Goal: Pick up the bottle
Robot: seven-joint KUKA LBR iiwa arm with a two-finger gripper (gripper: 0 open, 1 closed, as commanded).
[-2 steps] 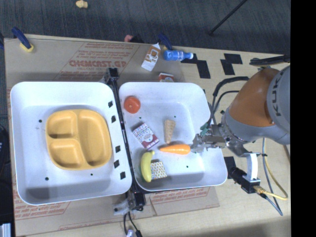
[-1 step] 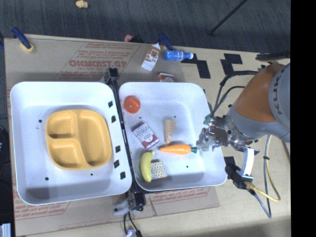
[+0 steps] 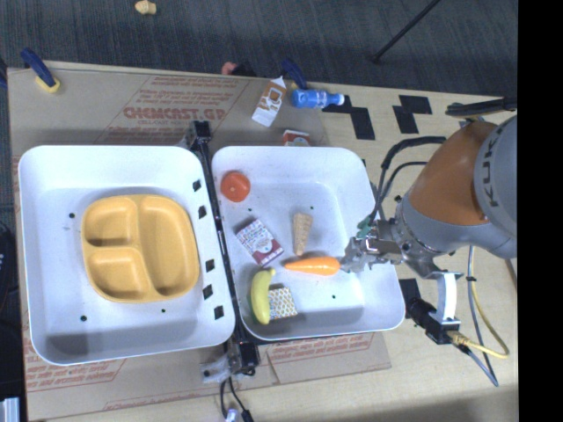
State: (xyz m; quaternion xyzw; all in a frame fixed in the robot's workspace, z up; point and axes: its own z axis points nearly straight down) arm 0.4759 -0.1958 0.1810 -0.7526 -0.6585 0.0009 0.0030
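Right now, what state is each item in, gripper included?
Blue plastic bottle: lying on its side on the bench, outside both bins.
Orange carrot: lying flat, at the gripper.
Yellow banana: lying in right bin.
Yellow divided plate: upright in left bin.

tray [image 3: 139, 244] in left bin [image 3: 35, 262] (bottle [image 3: 315, 99] behind)

Arm [image 3: 475, 192] cut off at right, upper links out of view. Gripper [image 3: 359, 251] blurred at right bin's [image 3: 374, 310] rim; fingers too small and dark to read. Carrot's [image 3: 312, 266] right tip hidden by gripper. Checkered packet [image 3: 281, 303] partly covered by banana [image 3: 261, 295]. Print on small red box [image 3: 259, 241] too small to read. Bottle [image 3: 310, 99] on table [image 3: 387, 367] behind bins blurred, label unreadable. Yellow scrap [image 3: 145, 7] on floor [image 3: 264, 16] too small to identify.
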